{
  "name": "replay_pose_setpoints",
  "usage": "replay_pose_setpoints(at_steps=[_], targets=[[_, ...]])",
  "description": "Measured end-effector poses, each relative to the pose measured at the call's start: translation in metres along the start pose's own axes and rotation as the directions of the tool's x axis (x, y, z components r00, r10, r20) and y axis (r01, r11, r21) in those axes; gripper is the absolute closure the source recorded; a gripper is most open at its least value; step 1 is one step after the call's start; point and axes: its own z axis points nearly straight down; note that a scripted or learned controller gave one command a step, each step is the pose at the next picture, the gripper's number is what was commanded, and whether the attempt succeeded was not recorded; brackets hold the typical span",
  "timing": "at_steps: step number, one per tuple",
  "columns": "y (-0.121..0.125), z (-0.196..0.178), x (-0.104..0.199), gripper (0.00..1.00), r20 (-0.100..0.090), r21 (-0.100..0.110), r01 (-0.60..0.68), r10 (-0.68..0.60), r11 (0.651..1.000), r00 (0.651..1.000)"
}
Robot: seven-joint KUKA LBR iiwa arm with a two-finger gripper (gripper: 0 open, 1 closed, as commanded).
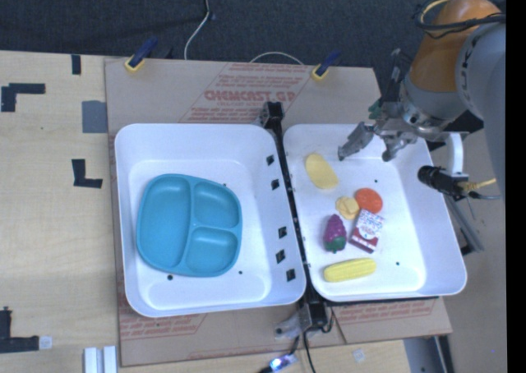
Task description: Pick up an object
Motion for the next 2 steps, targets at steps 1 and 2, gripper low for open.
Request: replay_pose_setpoints(at_steps=[1,2], targets=[[0.003,-0.007,0.0,0.0,0.002,-0.011,0.003,-0.003,1.0,1.0],[0.008,0.057,-0.002,0.0,0.001,-0.005,0.003,-0.003,1.0,1.0]])
